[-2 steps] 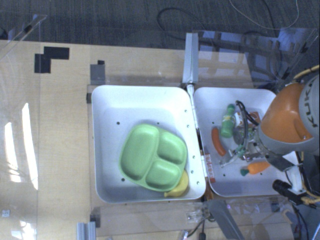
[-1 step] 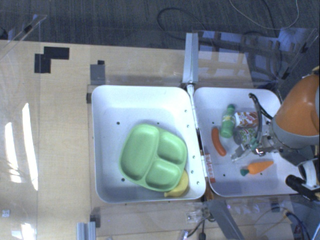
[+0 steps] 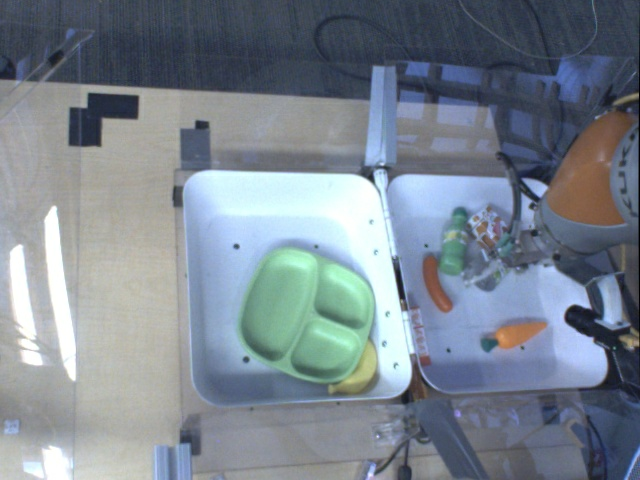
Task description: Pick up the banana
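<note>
Banana (image 3: pixel 358 373) lies in the left bin (image 3: pixel 215 268), at its near right corner, mostly tucked under the edge of the green divided plate (image 3: pixel 305 313); only a yellow curve shows past the plate rim. Task judged not begun in any useful sense: the fruit is ungrasped, and the arm (image 3: pixel 590 183) sits over the right bin (image 3: pixel 560 368), well apart from the target. Tool (image 3: pixel 505 253) is low among the items at that bin's far side; whether it is released or clenched cannot be told from this view. Remaining, as I judge it: cross to the left bin, reach the banana despite the overlapping plate, close, lift. Count: two white bins; one banana; one green plate; one carrot (image 3: pixel 515 335); one red sausage-like piece (image 3: pixel 437 284); one green bottle (image 3: pixel 455 250); one small printed packet (image 3: pixel 487 226).
</note>
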Robot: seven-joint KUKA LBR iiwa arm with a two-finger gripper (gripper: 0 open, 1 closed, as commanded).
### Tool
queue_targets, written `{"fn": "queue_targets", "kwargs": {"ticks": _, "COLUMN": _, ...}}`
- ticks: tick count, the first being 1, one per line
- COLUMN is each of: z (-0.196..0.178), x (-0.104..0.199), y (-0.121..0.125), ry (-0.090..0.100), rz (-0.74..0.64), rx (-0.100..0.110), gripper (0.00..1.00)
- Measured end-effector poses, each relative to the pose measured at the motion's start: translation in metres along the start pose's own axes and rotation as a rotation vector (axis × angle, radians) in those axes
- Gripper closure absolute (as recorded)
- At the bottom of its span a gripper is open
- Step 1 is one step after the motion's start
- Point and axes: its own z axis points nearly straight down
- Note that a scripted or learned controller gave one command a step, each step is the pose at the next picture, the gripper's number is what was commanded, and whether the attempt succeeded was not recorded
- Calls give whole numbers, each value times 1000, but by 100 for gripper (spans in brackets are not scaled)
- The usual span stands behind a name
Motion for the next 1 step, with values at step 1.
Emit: {"fn": "queue_targets", "kwargs": {"ticks": 1, "z": 31, "x": -27, "y": 39, "ry": -5, "rz": -258, "rx": -7, "gripper": 0}}
